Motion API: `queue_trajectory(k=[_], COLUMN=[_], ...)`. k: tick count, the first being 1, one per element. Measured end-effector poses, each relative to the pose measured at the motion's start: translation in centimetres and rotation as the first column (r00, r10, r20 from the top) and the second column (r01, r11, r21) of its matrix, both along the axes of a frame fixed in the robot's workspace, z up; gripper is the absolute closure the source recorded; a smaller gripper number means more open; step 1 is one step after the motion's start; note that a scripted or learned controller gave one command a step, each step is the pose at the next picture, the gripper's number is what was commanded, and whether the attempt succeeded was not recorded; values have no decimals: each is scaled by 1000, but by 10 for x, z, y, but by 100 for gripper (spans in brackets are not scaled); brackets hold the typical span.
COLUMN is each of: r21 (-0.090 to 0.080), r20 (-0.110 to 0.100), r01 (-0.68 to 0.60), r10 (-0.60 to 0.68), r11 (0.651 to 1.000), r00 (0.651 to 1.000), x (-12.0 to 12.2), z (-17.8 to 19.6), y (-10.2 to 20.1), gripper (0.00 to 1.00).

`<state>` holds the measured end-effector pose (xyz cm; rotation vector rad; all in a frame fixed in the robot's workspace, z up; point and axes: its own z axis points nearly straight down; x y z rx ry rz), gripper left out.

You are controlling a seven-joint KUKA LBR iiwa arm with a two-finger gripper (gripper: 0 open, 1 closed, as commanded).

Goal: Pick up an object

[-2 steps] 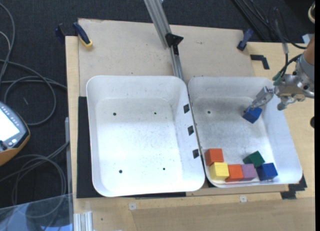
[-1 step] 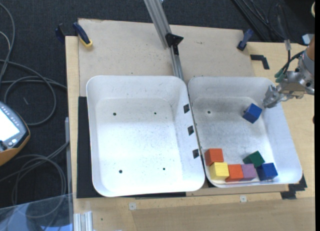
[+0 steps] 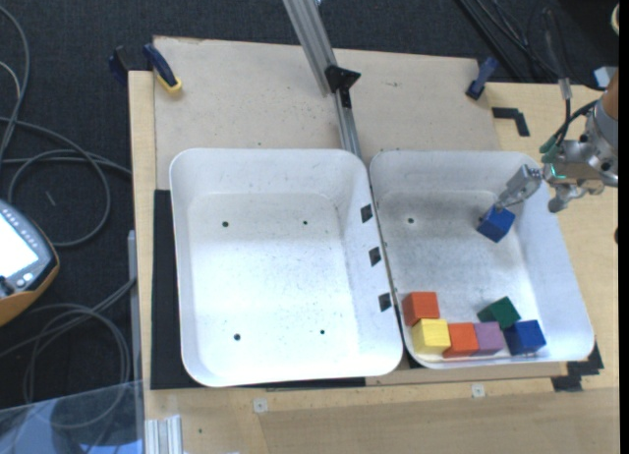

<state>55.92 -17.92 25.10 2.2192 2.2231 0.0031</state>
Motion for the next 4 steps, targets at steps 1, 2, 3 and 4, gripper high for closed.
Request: queue_trajectory(k=[1, 2, 3, 4], r21=[1, 0, -1, 1], r20=[-10, -6, -2, -13], r01=[2, -1, -2, -7], r10=[-2, 1, 2, 7], r11=[1000, 1000, 1000, 1000], r00=[1000, 1000, 1000, 1000], x=[33, 48, 49, 108], z=[-107, -154, -140, -151], y=[-27, -24, -24, 67], gripper=[0, 0, 100, 100])
